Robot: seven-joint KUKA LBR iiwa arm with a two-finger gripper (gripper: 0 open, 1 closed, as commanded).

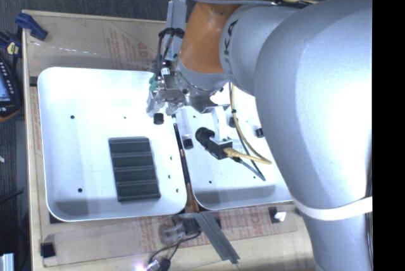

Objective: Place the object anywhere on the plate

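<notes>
One dark ribbed block [133, 169] lies flat in the left bin [57, 156], long axis running near-to-far; the gripper's [162, 99] finger state can't be told.

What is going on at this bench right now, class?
A grey arm with an orange band reaches in from the right, its hand poised over the inner edge of the left bin. A dark ribbed plate lies on that bin's floor, apart from the hand. The right bin sits mostly under the arm.

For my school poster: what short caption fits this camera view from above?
Grey robot arm reaches over two white bins; a dark ridged block lies in the left one.
</notes>
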